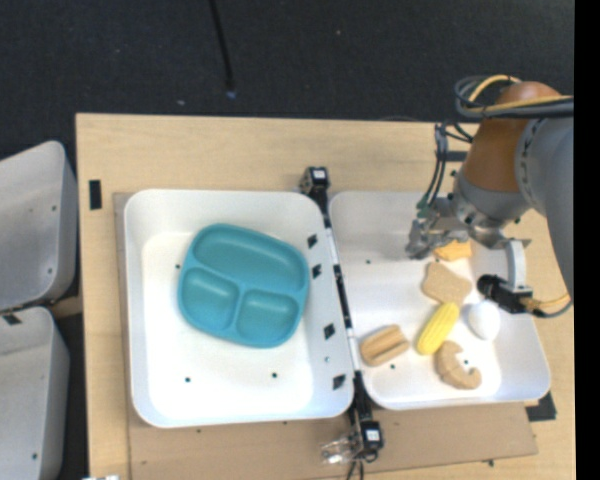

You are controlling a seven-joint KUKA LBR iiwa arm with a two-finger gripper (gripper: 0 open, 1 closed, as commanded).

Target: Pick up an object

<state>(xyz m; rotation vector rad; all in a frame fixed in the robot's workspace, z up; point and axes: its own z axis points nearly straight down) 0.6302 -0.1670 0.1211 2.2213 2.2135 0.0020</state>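
Item: gripper (432, 240), right bin (380, 218), upper part; finger state can't tell. Nearest target: orange piece (454, 252), just beside, w/ bread slice (446, 284) below (crowded). Advice: descend centred, avoid nudging neighbours.

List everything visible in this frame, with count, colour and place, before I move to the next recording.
Shallow white plastic bins: 2, white, side by side on the bench; left bin, right bin.
Teal divided plastic plate: 1, teal, left bin.
Tan bread slice: 1, right bin.
Yellow corn cob: 1, right bin.
Brown hot-dog bun: 1, right bin.
Tan croissant-shaped piece: 1, right bin.
White egg-shaped object: 1, right bin.
Small orange-yellow piece: 1, beside the end effector.
End effector: 1, grey, over right bin.
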